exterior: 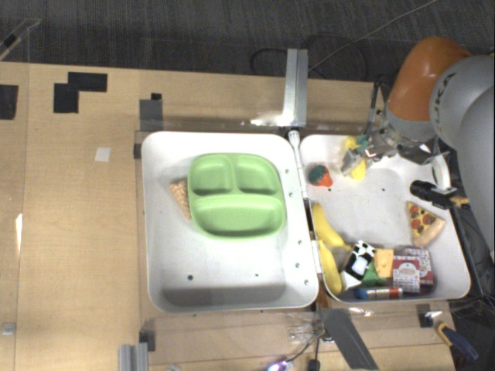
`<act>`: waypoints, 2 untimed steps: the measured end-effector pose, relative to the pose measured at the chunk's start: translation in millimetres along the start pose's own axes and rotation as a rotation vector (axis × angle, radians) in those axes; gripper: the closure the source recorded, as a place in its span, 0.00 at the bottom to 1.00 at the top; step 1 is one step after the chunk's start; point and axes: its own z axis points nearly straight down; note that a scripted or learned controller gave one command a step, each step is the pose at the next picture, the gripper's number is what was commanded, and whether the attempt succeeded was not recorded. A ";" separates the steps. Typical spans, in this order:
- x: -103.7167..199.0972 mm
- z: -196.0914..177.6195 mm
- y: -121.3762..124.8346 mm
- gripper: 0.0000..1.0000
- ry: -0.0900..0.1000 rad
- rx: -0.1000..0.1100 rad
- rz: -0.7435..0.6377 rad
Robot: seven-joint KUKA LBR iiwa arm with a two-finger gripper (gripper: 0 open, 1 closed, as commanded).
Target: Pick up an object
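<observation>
My gripper (357,158) hangs low over the far end of the right bin (387,199), under the arm's orange band (421,76). A small yellow object (356,168) lies right at the gripper tip, partly hidden by it; I cannot tell if it is held. A red and green strawberry-like toy (319,176) sits just to the left. Along the bin's left wall lies a yellow banana (328,242). A pizza slice (424,221) rests at the right. A black-and-white toy (357,261), a red box (411,270) and markers (379,292) crowd the near edge.
The left bin (224,284) holds a green divided plate (234,194) with a tan waffle-like piece (179,198) tucked at its left edge. A metal post (296,87) stands behind the wall between the bins. Black cables (433,193) run along the arm at the right.
</observation>
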 end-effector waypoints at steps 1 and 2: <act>0.9 0.4 0.3 0.00 0.001 -0.001 -0.001; 0.2 -11.8 1.8 1.00 0.002 0.001 -0.004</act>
